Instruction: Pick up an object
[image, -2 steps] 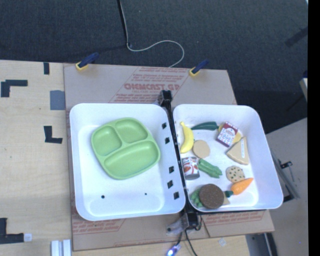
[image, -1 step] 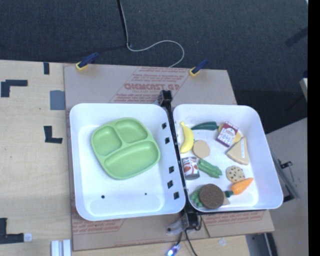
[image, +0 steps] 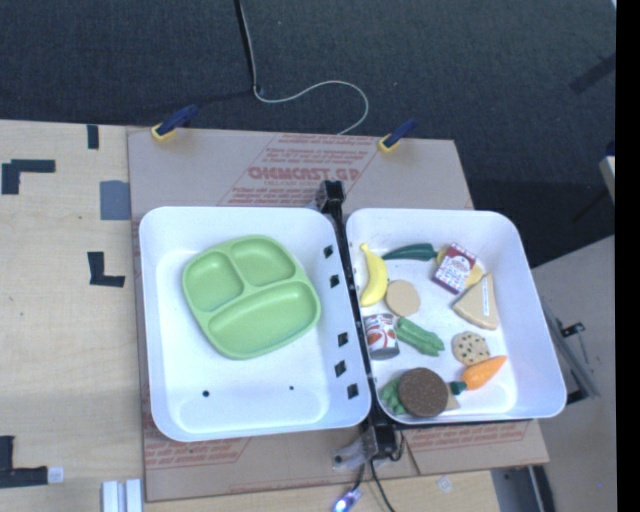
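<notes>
Yellow curved plastic banana: my pick for the task; it lies in the right-hand shallow white bin, just beside the black seam between the bins, on that seam's right.
Long axis: it runs nearly along the seam, stalk end toward the top of the camera view, so I judge a grip across its width is the one to try.
Neighbours: a tan round biscuit touches or nearly touches it on the side away from the seam; a small red and white can sits further down the seam, close by.
Pincer: I cannot tell whether it is open or closed.
Approach: the arm comes in from the right, so the banana lies across the bin's clutter, hard by the seam.
Left of the seam: a green three-part plastic plate, well apart.
</notes>
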